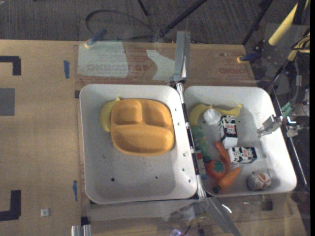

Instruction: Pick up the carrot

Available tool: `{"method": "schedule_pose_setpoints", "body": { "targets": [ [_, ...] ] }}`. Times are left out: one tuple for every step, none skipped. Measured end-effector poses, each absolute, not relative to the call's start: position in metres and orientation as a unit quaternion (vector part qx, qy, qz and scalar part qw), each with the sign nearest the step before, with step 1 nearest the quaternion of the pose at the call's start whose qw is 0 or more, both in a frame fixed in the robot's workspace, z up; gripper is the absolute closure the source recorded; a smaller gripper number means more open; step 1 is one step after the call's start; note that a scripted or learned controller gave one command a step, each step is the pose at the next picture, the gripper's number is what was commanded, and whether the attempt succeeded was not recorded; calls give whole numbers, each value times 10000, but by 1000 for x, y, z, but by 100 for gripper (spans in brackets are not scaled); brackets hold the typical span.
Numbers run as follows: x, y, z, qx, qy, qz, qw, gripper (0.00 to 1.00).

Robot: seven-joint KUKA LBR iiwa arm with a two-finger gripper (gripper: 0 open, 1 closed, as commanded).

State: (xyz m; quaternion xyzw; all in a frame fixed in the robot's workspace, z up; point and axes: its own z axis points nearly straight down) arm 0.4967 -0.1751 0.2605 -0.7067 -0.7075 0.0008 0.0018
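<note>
A tapered orange toy carrot (230, 178) lies on the floor of the right-hand shallow white bin (281, 157), toward the lower middle of that bin in the lower right of the frame, its thick end pointing down-left and its thin tip up-right. The carrot's thick end sits just beside a round red toy tomato with a green top (215, 168), and a second, slimmer orange-red stick-shaped toy (222, 153) lies just above it; a black-and-white carton (242, 154) rests near its tip and a small grey-and-orange can (259, 181) lies to its right, slightly apart. The grey metal gripper (268, 125) hangs over the right side of the same bin, up and to the right of the carrot and well apart from it; whether it is open or closed cannot be made out at this size, and nothing is seen in it. The left-hand white bin (93, 146) holds an orange moulded compartment tray (142, 126) lying over a yellow piece (105, 116). The carrot looks like a light, stiff plastic toy with a smooth skin that may slip; the surest hold is probably across its thicker middle, closing crosswise to its length, where neighbours leave some room.
</note>
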Motion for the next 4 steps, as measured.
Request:
{"method": "schedule_pose_setpoints", "body": {
  "targets": [
    [489,-166,121,-6269,-7791,3,13,0],
    [480,-146,85,-8347,-5507,-2,21,0],
    [481,-147,95,-8354,-5496,-12,8,100],
    [506,-115,223,-7682,-6402,5,1,100]
  ]
}}
